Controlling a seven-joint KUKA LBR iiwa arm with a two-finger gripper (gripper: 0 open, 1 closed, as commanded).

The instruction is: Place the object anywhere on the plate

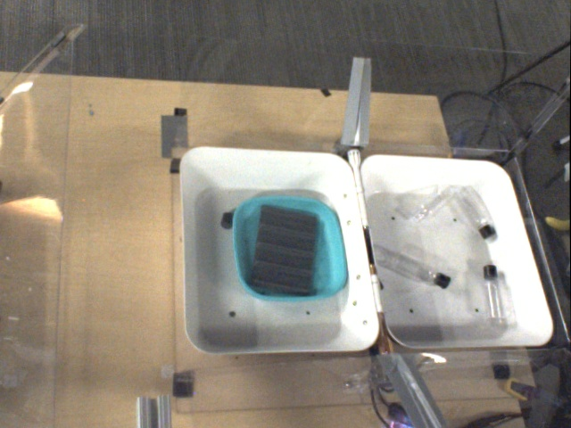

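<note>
White plastic makes the two bins (201, 266), and they sit side by side on a light brown wooden bench (98, 239). Both bins are shallow, smooth and square, with round corners. Their inner edges touch in the middle.

In the left bin there is one plate (334, 248). It is blue-green, smooth and shiny, and shaped like a square with soft corners. On the plate lies one dark grey block (285, 251). This is the object, and it lies right on the plate, close to the middle, a bit tilted. The block looks like a rectangle with bumpy ridges running across its top, about five of them. It looks soft and dull, not shiny. One small black thing (227, 220) peeks out at the plate's left edge, and it is too small to tell what it is.

In the right bin (535, 328) lie little see-through tubes. I can count three with black caps: one near the middle (412, 269), one at the right side (493, 294), and one higher up (475, 214). There is more clear stuff near the top (419, 206), but it is too faint to count. The tubes are thin and round and lie well apart.

One grey metal bar (358, 103) stands at the far end, where the two bins meet. One small grey block (172, 135) sits on the bench near the left bin's far corner. Beyond the bench the floor (223, 16) is dark grey and rough like carpet.

Whether the gripper is released or clenched, I cannot tell
</note>
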